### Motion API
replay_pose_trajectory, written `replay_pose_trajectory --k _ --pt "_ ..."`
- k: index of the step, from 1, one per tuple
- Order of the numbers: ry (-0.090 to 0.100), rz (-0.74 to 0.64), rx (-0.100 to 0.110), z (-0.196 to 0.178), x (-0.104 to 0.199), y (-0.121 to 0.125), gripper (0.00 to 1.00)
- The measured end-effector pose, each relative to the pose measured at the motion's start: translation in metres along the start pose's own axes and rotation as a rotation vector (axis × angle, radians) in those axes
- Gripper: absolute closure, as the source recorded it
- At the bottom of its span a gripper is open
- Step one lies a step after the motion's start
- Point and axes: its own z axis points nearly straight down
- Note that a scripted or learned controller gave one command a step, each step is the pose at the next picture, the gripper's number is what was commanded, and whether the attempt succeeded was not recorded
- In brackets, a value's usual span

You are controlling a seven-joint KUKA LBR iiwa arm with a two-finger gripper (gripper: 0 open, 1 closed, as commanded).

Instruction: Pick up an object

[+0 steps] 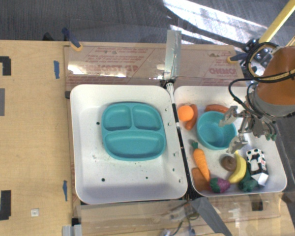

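Camera view, right bin (280, 173): gripper (240, 127) hangs over the teal bowl's (214, 130) right rim, fingers parted a little and nothing between them. Stock just below it: brown round piece (229, 162), banana (239, 168) lying with its long axis running up-and-down the bin, black-and-white cow toy (256, 161), carrot (201, 164). Nearest candidate, by my reckoning, is the banana, a short way toward the bin's near edge from the claw.
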Motion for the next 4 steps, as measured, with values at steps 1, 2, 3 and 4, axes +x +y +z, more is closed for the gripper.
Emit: replay_pose_trajectory --k 1,2,3,4 --pt "-0.005 0.106 0.001 0.035 0.043 0.016 0.00" --pt "-0.032 0.103 0.004 0.018 0.035 0.017 1.00" --pt "-0.001 -0.161 0.001 0.033 -0.014 -0.067 1.00" --pt "-0.015 0.121 0.003 0.032 0.002 -0.017 1.00"
